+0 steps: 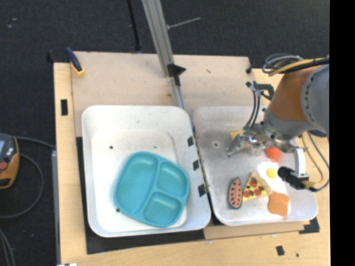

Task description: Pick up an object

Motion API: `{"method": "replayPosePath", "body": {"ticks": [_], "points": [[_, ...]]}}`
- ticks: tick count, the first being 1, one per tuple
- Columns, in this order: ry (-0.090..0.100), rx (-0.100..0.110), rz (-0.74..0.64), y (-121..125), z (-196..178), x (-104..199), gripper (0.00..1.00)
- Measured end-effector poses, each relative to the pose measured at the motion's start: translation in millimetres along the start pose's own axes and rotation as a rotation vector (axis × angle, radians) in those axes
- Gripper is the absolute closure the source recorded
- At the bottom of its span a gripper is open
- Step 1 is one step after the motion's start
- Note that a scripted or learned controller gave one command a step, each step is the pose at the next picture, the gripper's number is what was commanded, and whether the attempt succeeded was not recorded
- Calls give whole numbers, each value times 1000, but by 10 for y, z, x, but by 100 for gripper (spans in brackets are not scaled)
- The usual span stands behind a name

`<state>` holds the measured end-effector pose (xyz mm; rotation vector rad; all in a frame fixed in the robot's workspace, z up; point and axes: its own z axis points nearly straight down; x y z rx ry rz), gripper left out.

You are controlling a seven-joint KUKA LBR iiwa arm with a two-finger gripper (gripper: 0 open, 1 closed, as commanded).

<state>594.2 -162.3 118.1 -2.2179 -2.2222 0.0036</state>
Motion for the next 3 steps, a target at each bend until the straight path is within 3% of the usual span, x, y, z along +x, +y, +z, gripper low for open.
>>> {"method": "replayPosePath", "body": {"ticks": [1,3], "points": [[-2,-7,2,18,-149,-23,100],[-3,-11,-1,-1,-1161,-13,100]]}}
